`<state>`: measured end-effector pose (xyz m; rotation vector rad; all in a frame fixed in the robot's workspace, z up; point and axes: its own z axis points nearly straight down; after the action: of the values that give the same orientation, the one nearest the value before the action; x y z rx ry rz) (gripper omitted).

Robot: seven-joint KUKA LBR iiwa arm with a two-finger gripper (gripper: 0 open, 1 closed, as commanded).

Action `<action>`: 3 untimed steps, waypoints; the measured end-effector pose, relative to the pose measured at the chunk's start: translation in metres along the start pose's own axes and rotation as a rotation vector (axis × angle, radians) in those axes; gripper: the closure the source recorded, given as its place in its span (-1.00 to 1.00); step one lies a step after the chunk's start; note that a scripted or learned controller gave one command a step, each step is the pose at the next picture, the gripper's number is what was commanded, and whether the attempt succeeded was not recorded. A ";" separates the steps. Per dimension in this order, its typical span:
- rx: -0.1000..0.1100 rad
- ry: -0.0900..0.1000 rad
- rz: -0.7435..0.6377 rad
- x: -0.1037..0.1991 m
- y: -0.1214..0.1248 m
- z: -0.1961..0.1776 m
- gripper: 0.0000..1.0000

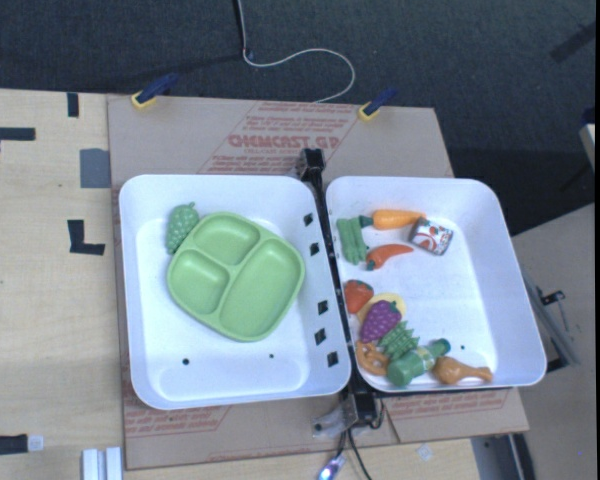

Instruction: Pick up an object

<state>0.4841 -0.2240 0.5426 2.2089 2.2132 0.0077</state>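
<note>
Two white bins stood side by side on the bench, joined along the middle by a dark seam with clips. The left bin point(145, 368) held a green divided plate point(236, 276), lying flat near its centre, and a small green bunch of grapes point(181, 225) touched the plate's rim at about ten o'clock. I judged this side was the place for receiving things, because so little was there.

The right bin point(490, 268) carried the toy food. Most of it was gathered against the wall next to the seam and along the near rim. At about eleven o'clock of this bin lay the green beans point(351, 239), an orange carrot point(397, 218) and a red-orange pepper point(388, 256), with a small can point(431, 236) just beside the carrot. Toward seven o'clock were a red tomato point(357, 295), purple grapes point(378, 320), and a crowded heap with a green piece point(408, 365) and an orange gourd shape point(460, 372).

About the gripper, I could not tell its opening or whether it held anything. No object was lifted yet. The can seemed the easiest choice, being a little apart from its neighbours; the heap could cause a slip.
</note>
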 end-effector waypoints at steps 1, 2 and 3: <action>0.012 0.003 0.001 0.000 0.001 -0.003 1.00; 0.011 0.002 0.000 0.001 0.001 -0.013 1.00; 0.010 0.000 0.000 0.001 0.002 -0.023 1.00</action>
<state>0.4859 -0.2230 0.5660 2.2142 2.2187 -0.0035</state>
